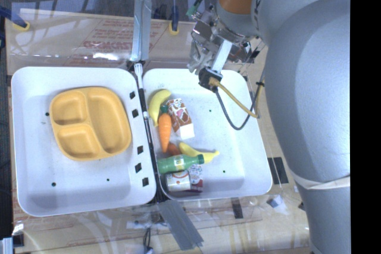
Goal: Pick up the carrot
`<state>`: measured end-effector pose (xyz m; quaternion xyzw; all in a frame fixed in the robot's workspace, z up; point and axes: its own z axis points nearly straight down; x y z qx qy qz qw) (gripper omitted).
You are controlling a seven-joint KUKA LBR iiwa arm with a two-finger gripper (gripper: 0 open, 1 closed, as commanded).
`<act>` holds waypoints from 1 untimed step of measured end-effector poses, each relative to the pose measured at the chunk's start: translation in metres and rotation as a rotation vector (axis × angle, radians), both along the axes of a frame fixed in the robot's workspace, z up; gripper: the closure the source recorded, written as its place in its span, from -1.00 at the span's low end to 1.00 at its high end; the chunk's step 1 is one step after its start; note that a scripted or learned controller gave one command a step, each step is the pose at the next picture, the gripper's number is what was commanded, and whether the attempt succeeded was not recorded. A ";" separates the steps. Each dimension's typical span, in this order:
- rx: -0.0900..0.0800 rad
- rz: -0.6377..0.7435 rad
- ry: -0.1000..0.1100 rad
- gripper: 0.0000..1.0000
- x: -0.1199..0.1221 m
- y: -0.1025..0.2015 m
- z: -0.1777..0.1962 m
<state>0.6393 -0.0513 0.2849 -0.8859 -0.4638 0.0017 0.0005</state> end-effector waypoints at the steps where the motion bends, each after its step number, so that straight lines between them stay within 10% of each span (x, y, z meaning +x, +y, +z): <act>1: 0.002 0.201 0.005 1.00 0.003 0.059 -0.059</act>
